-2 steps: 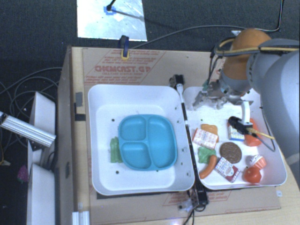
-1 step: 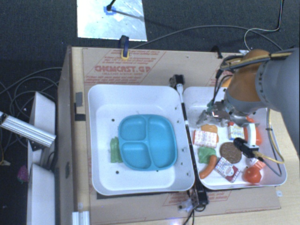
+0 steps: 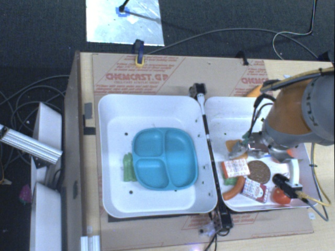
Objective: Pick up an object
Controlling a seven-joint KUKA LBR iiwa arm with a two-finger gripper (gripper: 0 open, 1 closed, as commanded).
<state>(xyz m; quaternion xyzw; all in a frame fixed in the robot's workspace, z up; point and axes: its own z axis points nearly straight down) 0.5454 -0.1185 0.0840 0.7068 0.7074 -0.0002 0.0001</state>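
Note:
My gripper (image 3: pixel 245 147) hangs low over the middle of the right bin (image 3: pixel 225 114), reaching in from the right under the orange-banded wrist. Just left of it lies a small orange piece (image 3: pixel 230 145); I cannot tell whether they touch. In front of the gripper lie a red-and-white packet (image 3: pixel 235 168), a brown round disc (image 3: pixel 258 170), an orange sausage (image 3: pixel 233 189), a second red-and-white packet (image 3: pixel 255 192) and a red item (image 3: pixel 281 196). A bit of green (image 3: pixel 226 174) peeks from under the first packet.
The left bin (image 3: pixel 115 119) bears a blue divided plate (image 3: pixel 165 158) with a green item (image 3: pixel 127 167) at its left side. A black divider rail (image 3: pixel 207 140) runs between the bins. The back half of the right bin is bare white.

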